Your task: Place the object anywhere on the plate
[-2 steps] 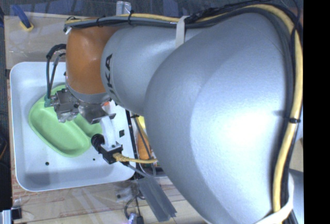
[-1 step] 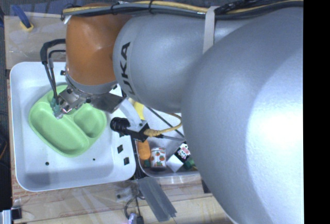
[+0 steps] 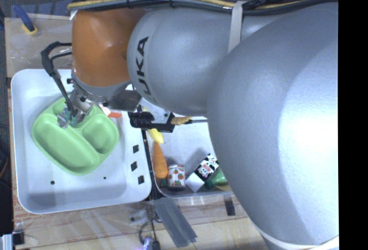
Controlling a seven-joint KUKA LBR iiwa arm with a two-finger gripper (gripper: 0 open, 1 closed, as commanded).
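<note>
Gripper (image 3: 73, 115) hangs over the green plate (image 3: 77, 139), at its 11 o'clock compartment; you cannot tell its state, nor whether it carries the object. Keep it above the plate's dividers and release low, so nothing rolls off. Toward 3 o'clock, the right bin (image 3: 190, 194) holds a carrot (image 3: 160, 164) and small cartons (image 3: 177, 176).

One green, sectioned plastic plate (image 3: 75, 142) lies under the gripper (image 3: 72, 116). Two shallow white bins (image 3: 34, 197) sit below. One orange carrot (image 3: 160, 164) lies well right of it.
</note>
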